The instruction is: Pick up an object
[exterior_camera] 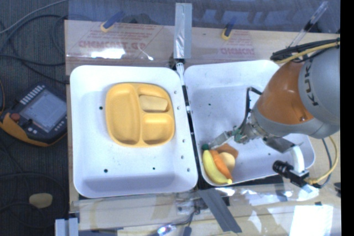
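Floor: grey carpet lies around your bench (77, 30), with cables and a pendant (34, 116) at the left.
Bins: you have two white bins side by side, the left bin (88, 174) and the right bin (221, 83).
Left bin: a yellow tray (124, 116) with compartments lies near its middle; a pale block (153, 103) sits in the upper right compartment.
Right bin: your objects crowd the near left corner, a banana (212, 167), a carrot (222, 163) across it, and a pale round item (228, 159) touching them.
Arm: it reaches in from the right over the right bin.
Pincer (239, 134): it hangs just above the pile; you cannot tell its state, and nothing shows between its fingers.
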